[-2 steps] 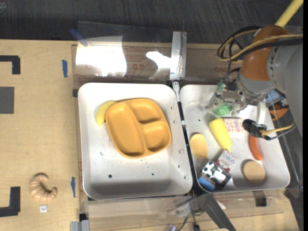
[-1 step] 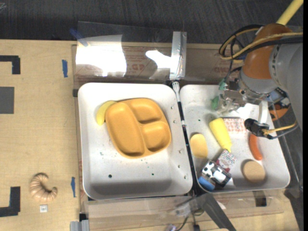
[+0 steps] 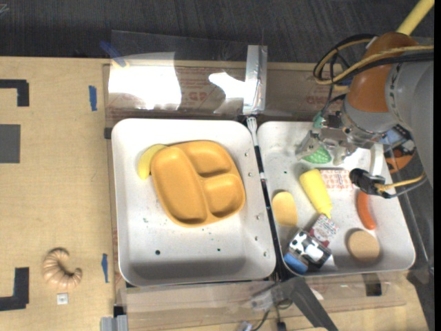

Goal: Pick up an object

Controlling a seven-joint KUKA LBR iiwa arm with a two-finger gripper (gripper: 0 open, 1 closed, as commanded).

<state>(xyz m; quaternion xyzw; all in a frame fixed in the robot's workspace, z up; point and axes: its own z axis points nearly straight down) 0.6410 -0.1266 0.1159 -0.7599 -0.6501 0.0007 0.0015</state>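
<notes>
Now the arm reaches in from the right over the far end of the right bin, and its pincer hangs just above a green object near the bin's back wall; whether it is parted or closed, or has anything in its grip, I cannot tell. In that bin a yellow corn-shaped piece lies tilted near the middle, with a rounded yellow item just beside it to the left. An orange carrot-like stick lies by the right wall, a tan round piece sits near the front corner, and a small black, white and blue toy rests at the front. The left bin holds an orange divided tray partly covering a yellow thing. On the table, a curled tan object lies well apart.
</notes>
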